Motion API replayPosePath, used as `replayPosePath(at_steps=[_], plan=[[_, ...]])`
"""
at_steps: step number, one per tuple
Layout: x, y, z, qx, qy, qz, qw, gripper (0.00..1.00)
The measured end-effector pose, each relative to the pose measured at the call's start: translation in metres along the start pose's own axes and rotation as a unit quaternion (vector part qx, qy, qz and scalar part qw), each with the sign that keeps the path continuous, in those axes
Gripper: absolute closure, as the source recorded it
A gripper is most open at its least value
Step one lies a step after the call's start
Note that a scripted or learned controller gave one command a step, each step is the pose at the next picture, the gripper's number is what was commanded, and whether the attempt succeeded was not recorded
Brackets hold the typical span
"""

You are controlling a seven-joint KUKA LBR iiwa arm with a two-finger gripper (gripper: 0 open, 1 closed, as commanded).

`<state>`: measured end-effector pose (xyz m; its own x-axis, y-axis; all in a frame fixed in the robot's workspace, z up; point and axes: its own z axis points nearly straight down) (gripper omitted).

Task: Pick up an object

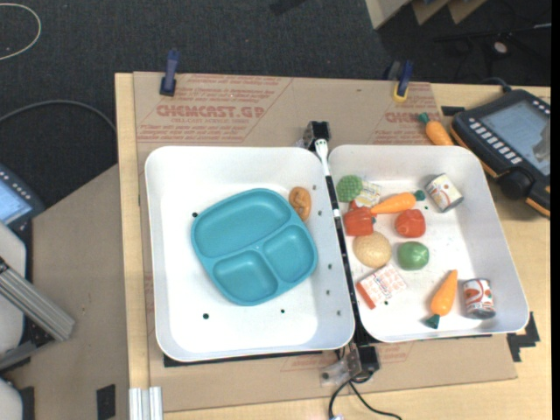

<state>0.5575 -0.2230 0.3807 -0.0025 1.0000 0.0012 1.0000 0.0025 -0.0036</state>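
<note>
Hand state: honestly can't tell from this shot, so no call on apart or together.

Stuff that could be picked up is nearly all in the right bin (499, 234). Along the far side there's a green leafy piece (350, 187), an orange carrot (394, 204) lying on its side just beside it, and a small tilted can (444, 192) near the far right corner. Below those sit a red pepper-ish thing (359, 222) right by the divider and a red tomato (409, 224), a bit apart from each other. Next row is a tan potato (373, 250) touching the red pepper-ish thing, with a green lime (413, 255) near it. Closer to the front edge: a red and white box (381, 285), a second carrot (444, 292) pointing down toward the front, and a second can (478, 297) just beside it.

The left bin (166, 234) holds a teal divided plate (254, 248) sitting roughly in the middle, turned at an angle. A brown egg-shaped item (300, 202) rests against the plate's far right corner, close to the wall between the bins.

Both bins sit on a cardboard sheet (219, 108) on the tabletop, pinned at the back by two clamps (169, 73). A loose orange piece (435, 131) lies on the cardboard behind the right bin, near a black pendant controller (512, 143).
</note>
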Motion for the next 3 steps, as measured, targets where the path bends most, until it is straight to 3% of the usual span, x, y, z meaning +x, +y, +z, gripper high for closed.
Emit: replayPosePath(at_steps=[1, 2, 3], plan=[[-0.001, -0.014, -0.166, -0.013, -0.006, 0.001, 0.9999, 1.00], [0.000, 0.043, -0.119, -0.003, -0.001, 0.000, 1.0000, 1.00], [0.000, 0.092, -0.075, -0.001, -0.001, 0.000, 1.0000, 1.00]])
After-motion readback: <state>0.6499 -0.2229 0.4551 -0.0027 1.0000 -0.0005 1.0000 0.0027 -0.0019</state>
